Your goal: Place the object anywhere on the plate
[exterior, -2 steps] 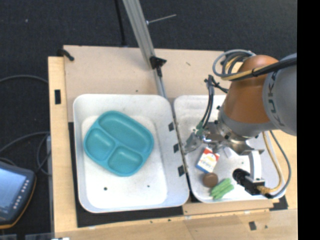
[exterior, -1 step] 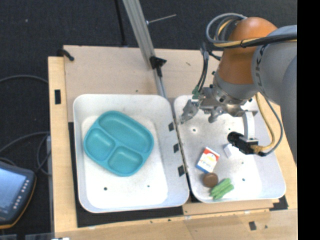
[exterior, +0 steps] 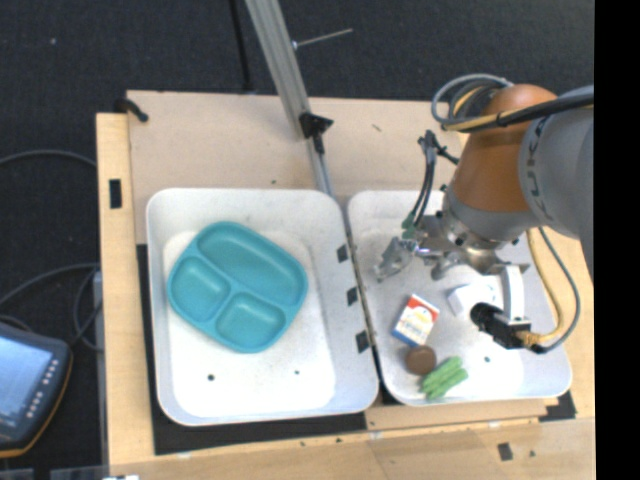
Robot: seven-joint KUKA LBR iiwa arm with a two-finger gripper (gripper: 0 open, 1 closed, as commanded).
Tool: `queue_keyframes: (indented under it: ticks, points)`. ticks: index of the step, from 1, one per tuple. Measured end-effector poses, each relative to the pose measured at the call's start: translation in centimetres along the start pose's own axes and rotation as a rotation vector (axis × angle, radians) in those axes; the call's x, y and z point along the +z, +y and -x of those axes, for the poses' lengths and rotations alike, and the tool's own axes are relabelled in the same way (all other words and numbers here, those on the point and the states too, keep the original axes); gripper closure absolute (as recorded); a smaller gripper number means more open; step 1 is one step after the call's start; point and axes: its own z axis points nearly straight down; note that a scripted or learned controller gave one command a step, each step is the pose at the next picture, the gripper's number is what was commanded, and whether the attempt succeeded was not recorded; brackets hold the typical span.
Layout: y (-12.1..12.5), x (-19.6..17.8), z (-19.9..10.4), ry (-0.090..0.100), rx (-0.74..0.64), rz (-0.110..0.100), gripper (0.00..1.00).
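A grey KUKA arm (exterior: 520, 168) with an orange band reaches in from the right over the right-hand white bin (exterior: 545, 373), its two-finger gripper (exterior: 392, 260) hanging low above the bin's upper left part, close to the wall it shares with the neighbouring bin. The metal fingers (exterior: 385, 264) stand slightly apart, and nothing is seen between them. Below and to the right of the gripper, on the bin floor, lies a small white box (exterior: 416, 320) with blue and orange printing, tilted on a diagonal. Just beneath the box sits a brown rounded object (exterior: 420, 359), and touching it at lower right lies a green pod-shaped object (exterior: 444, 378), near the bin's front rim. A white block (exterior: 464, 297) rests to the right of the box, partly under the wrist hardware. In the left-hand white bin (exterior: 190, 388), the teal plate (exterior: 237, 285), divided into three compartments, lies toward the upper left, with nothing on it. All three small objects are in the right bin, well apart from the plate.
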Motion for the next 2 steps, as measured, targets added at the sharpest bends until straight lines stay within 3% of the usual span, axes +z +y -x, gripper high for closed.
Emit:
queue_keyframes:
  ticks: [1,2]
  points:
    - [-5.2,-0.2,-2.3,0.002,-0.002,0.004,0.0]
    - [-0.3,-14.5,-9.5,0.004,-0.012,0.015,0.0]
